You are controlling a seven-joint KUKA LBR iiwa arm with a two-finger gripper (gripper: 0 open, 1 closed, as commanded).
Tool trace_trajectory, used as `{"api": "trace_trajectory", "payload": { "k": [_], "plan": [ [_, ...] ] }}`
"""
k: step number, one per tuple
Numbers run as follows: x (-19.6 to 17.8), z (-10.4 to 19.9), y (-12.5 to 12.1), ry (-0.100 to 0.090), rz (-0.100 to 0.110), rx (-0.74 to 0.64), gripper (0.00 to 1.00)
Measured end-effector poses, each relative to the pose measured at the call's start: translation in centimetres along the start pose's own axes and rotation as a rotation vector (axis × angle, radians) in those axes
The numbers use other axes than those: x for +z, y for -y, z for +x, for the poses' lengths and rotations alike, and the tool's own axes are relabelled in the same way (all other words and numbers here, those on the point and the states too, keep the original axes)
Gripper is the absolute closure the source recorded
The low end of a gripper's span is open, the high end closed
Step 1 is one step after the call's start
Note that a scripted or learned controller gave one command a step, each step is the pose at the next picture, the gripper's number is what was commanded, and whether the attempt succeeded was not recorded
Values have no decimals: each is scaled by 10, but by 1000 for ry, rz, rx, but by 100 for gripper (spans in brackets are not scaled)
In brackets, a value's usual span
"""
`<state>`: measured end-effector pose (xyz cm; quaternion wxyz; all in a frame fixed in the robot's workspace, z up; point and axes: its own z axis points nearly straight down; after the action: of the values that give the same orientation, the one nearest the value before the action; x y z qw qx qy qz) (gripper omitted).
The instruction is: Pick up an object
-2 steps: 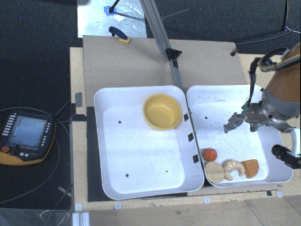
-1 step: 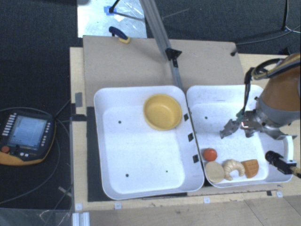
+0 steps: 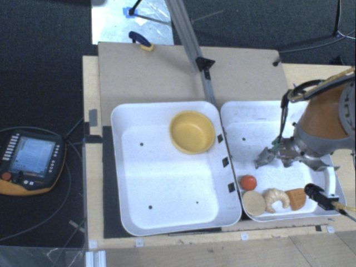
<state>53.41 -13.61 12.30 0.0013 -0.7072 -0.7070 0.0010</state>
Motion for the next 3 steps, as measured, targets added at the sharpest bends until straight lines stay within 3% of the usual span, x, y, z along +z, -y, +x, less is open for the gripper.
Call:
{"api": "trace_trajectory", "payload": {
  "k": [1,3],
  "plan": [
    [-13,0,-1,1,-5,0,100],
    [-129,-8,-14,1,-9,-1,100]
  ]
}}
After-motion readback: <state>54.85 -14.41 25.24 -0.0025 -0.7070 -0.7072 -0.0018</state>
